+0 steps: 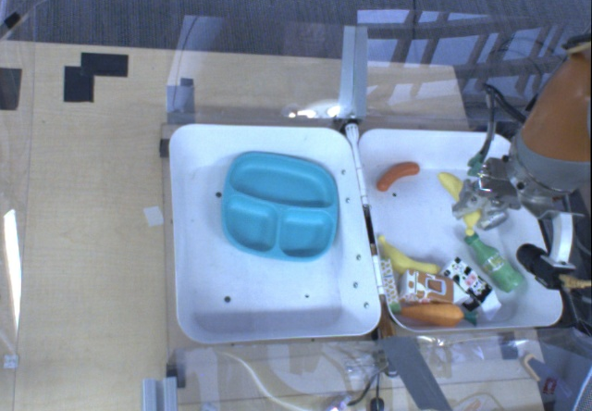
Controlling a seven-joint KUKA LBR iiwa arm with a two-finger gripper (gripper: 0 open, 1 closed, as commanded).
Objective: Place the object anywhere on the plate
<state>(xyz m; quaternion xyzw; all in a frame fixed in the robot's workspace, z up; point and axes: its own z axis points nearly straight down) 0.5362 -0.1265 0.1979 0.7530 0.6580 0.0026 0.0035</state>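
Scanning from the left, we find the blue plate (pixel 277 205) lying in the left bin (pixel 199 289), well to the left of the end effector (pixel 483 203) and across the divider between the bins. Its three compartments hold nothing. In the right bin (pixel 421 215), an orange sausage (pixel 397 175) sits up and to the left of the end effector, apart from it. A yellow banana (pixel 407 260) lies lower left, and below it a brown-and-white carton (pixel 424 288), an orange carrot (pixel 431 313) and a black-and-white cow-patterned toy (pixel 467 281) crowd the bin's near edge. A small yellow piece (pixel 450 183) lies just beside the end effector, perhaps touching it. A green bottle (pixel 493 264) lies just below it. We cannot tell how far the end effector is open, nor whether it grips anything.
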